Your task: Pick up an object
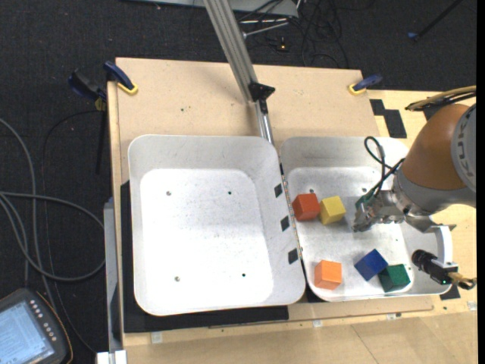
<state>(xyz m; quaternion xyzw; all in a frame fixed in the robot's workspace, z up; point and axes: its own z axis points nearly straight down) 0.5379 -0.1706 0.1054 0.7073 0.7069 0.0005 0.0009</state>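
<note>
In the right bin [333,165], the yellow cube [332,210], no long axis, sits square beside the red-orange cube [305,206]; the gripper [362,220] hovers just right of it, grip state unclear.

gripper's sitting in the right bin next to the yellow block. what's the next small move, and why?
Probably a short shift toward the yellow block, then down. The gripper sits just beside that block, with nothing visibly between its fingers, so it looks off-centre for a grasp. The red block touches the yellow one's far side, so the approach should stay narrow. The orange block, blue block and green block lie farther away.
</note>
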